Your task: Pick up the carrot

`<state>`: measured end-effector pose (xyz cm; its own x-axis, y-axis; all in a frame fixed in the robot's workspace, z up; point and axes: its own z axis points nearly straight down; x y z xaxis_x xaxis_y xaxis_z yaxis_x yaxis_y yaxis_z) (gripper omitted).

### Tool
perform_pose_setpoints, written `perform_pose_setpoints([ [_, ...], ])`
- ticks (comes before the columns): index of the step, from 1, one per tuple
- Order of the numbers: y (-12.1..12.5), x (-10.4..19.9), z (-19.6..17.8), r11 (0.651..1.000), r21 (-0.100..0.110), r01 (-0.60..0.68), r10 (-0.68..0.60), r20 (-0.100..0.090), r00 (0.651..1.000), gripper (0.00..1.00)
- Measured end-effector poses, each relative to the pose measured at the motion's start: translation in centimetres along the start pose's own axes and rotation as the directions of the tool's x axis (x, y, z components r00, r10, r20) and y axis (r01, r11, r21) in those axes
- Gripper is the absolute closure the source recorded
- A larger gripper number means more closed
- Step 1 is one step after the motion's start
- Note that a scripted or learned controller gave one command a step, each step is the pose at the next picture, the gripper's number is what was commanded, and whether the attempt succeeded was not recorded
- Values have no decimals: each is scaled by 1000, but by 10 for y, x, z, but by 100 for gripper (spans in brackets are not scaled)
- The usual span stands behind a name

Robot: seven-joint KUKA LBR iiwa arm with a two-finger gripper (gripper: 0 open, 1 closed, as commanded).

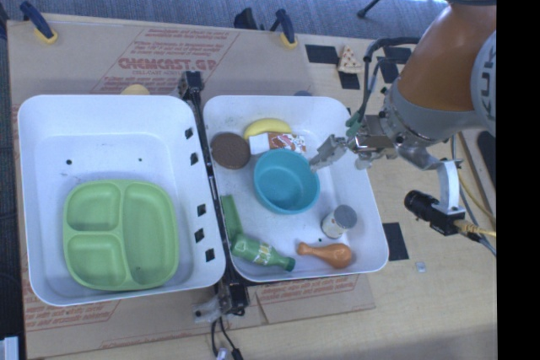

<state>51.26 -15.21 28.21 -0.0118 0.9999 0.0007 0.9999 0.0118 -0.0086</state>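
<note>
I see the end effector hanging over the right bin, by its far right side. It is small and grey, and I can't make out if it is clenched or let go. Nothing I can see is caught in it. The big orange and grey arm behind it is cut off at the side.

The carrot lies flat, well below the end effector, near the front wall of the bin. It lies sideways, thin end to the left and fat end to the right. A little grey can sits between them. The blue bowl is just down and left of the end effector and hides part of the banana.
</note>
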Motion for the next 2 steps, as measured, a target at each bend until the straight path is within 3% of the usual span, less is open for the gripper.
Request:
perform_pose_setpoints([
  [1,91,75,83,977,6,-211,211,1,977,0],
  [2,74,89,-100,923,-17,-384,384,-3,923,0],
])
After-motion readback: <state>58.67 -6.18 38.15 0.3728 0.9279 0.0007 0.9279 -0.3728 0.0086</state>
